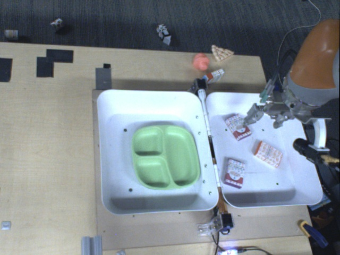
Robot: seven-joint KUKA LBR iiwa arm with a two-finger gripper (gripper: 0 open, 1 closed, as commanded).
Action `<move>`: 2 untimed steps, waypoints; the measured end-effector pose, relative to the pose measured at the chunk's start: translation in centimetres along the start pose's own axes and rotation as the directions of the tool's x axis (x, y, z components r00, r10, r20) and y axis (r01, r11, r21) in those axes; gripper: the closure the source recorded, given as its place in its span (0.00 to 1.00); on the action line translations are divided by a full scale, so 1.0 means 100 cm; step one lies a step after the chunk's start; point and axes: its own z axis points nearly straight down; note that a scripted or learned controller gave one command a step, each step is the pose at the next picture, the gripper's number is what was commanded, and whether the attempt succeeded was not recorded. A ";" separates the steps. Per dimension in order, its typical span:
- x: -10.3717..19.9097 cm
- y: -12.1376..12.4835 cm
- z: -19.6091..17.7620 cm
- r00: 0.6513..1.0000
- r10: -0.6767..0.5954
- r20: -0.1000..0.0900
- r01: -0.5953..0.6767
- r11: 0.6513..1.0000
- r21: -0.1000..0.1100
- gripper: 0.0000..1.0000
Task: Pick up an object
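Note:
Three small packets lie in the right bin (297, 187): a red and white one (237, 126) at the upper left, an orange and white one (267, 154) in the middle, and a second red and white one (234, 172) near the front left. My gripper (265, 118) hangs over the bin's upper part, just right of the first packet. Its fingers are spread open and nothing is between them. The left fingertip is close to that packet's upper right corner; I cannot tell whether it touches.
The left bin (114, 116) holds a green divided plate (164, 155). Behind the bins on the bench lie a pink ball (201, 62), a pizza-slice toy (222, 52) and a small tube (215, 76). Black cables and clamps stand at the right bin's right side.

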 end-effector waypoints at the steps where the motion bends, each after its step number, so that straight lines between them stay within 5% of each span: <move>1: -0.032 0.030 0.150 1.000 0.002 0.002 -0.002 1.000 -0.005 0.00; 2: -0.031 0.032 0.138 1.000 0.000 0.003 0.000 1.000 -0.011 1.00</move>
